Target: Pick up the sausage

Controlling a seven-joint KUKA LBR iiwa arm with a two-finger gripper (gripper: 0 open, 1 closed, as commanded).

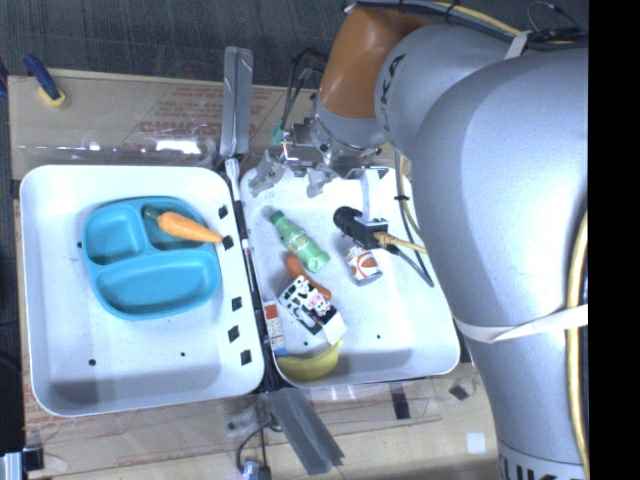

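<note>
Currently the end effector [292, 168] hangs above the far edge of the right bin [420, 338]; whether it is spread or pressed together cannot be told, and nothing shows between its tips. Within that bin, the sausage [296, 266] lies just beside the green bottle [299, 239], touching the black-and-white carton [311, 305]. Left of the bin, a carrot [188, 228] rests on the blue tray [150, 288].

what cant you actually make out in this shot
- End effector, camera view: too small and cluttered at the right bin's top edge to tell open from shut.
- Sausage: mostly covered by the green bottle and the black-and-white carton.
- Banana: its upper part is hidden under that carton.
- Small can: label too small to read.
</note>
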